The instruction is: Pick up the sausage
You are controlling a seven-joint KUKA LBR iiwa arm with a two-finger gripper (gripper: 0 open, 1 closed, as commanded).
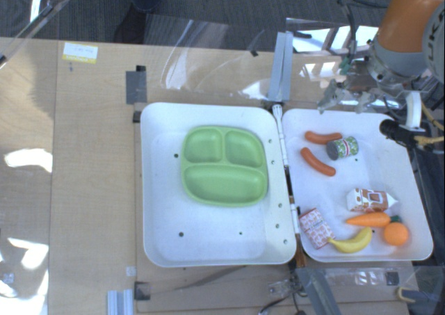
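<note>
Two orange-red sausages lie in the right bin [410, 167]. One sausage [323, 137] is near the bin's back left, lying almost level. The other sausage [317, 161] lies slanted just in front of it. My gripper [350, 100] hangs over the back edge of the right bin, above and a little right of the sausages. Its fingers are spread with nothing between them. The grey arm with its orange band [411, 1] comes in from the upper right.
A small green can [342, 147] lies right beside both sausages. Nearer the front are a milk carton [368, 200], carrot [368, 220], orange [395, 233], banana [351, 241] and a red checked packet [315, 227]. The left bin [160, 223] holds a green divided plate [224, 166].
</note>
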